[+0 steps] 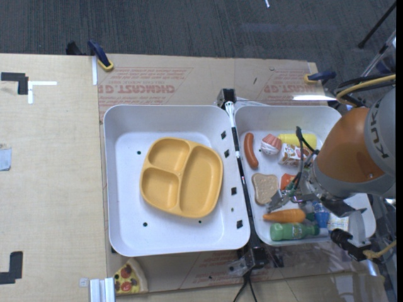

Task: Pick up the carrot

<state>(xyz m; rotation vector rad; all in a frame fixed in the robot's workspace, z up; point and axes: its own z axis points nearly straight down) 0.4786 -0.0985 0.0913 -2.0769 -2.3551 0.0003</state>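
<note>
The carrot (284, 216) is a small orange piece lying flat near the front of the right bin (249, 115), between a slice of bread (265, 188) and a green bottle (293, 231). My gripper (286, 197) hangs low over the bin, just behind and above the carrot, close to it. The arm's orange band (349, 150) and grey wrist cover the bin's right half. I see nothing held in the gripper.
The right bin also holds a red sausage (251, 150), a yellow item (296, 139), a printed packet (291, 155) and a blue item (321, 218). A yellow divided plate (182, 176) lies in the left bin (119, 187). A toy pizza slice (128, 279) lies on the bench.
</note>
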